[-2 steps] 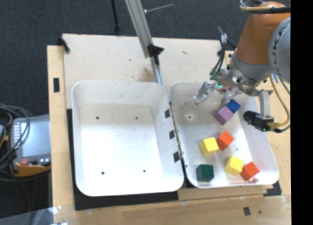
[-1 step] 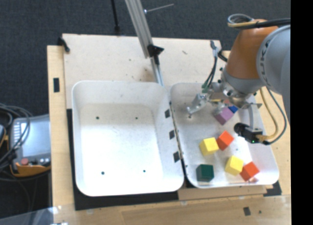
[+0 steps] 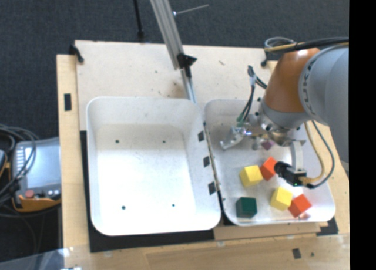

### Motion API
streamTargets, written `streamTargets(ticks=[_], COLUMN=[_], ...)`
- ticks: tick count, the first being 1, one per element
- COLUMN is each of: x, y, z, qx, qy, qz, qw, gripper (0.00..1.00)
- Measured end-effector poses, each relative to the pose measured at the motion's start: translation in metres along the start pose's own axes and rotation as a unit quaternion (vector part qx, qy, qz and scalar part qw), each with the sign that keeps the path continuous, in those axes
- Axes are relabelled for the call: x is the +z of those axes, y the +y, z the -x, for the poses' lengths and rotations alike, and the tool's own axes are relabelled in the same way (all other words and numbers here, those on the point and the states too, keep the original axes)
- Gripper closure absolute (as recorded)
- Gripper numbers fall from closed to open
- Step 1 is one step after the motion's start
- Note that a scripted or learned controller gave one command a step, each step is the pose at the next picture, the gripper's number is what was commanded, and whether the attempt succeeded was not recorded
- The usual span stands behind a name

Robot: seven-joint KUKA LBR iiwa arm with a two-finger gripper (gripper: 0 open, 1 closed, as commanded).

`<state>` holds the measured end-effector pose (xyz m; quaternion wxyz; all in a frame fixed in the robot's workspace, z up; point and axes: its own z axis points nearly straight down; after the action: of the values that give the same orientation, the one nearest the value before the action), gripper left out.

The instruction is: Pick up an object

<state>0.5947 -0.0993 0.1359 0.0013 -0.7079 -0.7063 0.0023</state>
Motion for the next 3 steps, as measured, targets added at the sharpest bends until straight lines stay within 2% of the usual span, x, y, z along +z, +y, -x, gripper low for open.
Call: streamTargets(ticks=[1,2,3], x=[0.04,0.027,-0.016], y=[0.001,0.002,0.003], z=[0.001,0.002,0.004], qx=[0.0,0.004,0.003], qy=[-0.001,0.0,0.0], qz=[0.003,0.005,0.005], qw=[1.0,1.0,1.0], gripper=[0.0,1.0,1.0])
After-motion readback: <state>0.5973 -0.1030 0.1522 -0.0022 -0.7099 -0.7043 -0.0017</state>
